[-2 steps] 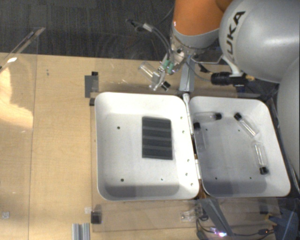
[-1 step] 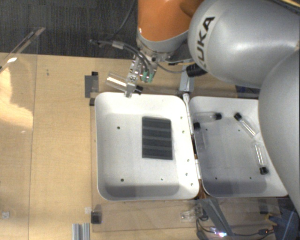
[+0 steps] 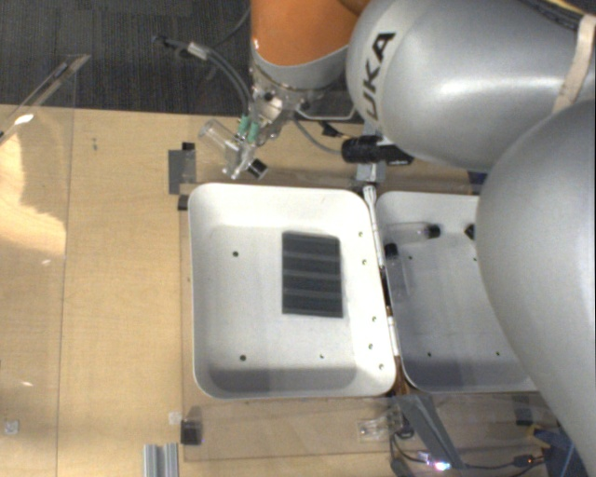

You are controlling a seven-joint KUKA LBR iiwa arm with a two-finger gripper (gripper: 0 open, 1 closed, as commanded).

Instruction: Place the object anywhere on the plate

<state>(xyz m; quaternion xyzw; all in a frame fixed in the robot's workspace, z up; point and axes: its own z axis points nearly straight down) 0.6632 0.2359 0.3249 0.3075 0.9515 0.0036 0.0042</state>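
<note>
You see the grey arm (image 3: 466, 84) coming in from the right and taking up the upper right of the view, its orange band (image 3: 298, 28) at the top edge. Below that band the gripper (image 3: 233, 154) hangs over the bench (image 3: 102, 279), just beyond the far rim of the left bin (image 3: 214, 279) and near its far left corner. It is outside the bin and points down and to the left. At this angle you cannot tell whether the tool is spread or pressed together, and you cannot make out anything pinched in it. Thin cables (image 3: 219, 65) run from the wrist towards the top left.

The task's thing, as far as you can judge, is the dark ribbed slab (image 3: 312, 274). It lies flat on the floor of the left bin, a little right of the middle, long side running from the far rim to the near one. It touches none of the walls and sits well apart from the gripper. Whether it is the plate or the object you cannot tell.

The right bin (image 3: 438, 307) stands side by side with the left one, and the arm covers much of it. A few small dark spots (image 3: 431, 230) show near its far wall, too small to identify.
</note>
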